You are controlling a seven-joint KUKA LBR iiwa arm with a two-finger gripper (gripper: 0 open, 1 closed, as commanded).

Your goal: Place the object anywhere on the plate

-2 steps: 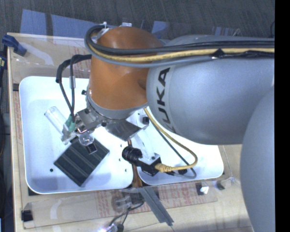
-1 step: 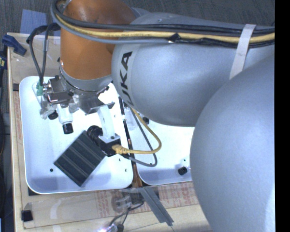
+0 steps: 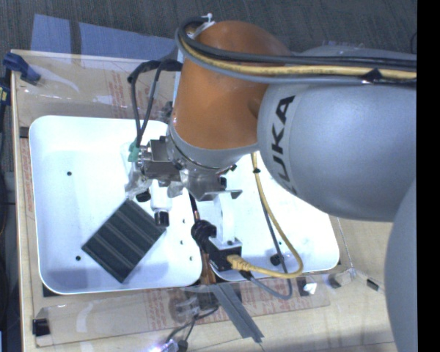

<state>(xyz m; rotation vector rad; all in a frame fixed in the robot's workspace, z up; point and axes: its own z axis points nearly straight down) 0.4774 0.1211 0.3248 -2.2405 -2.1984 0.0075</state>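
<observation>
My gripper [image 3: 155, 189] hangs low over the left bin [image 3: 51, 134], near its right edge, which I judge is where a placing move onto the plate [image 3: 125, 239] would bring it. That plate, a dark ribbed slab, lies tilted on the bin floor just below and left of my gripper, close under it. Whether I carry the object or how my gripper is set, I cannot tell, since my wrist hides it.

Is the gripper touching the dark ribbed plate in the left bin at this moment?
Cannot tell. In the camera view the gripper sits right at the upper corner of the dark ribbed plate, but the slanted angle shows neither contact nor gap.
</observation>
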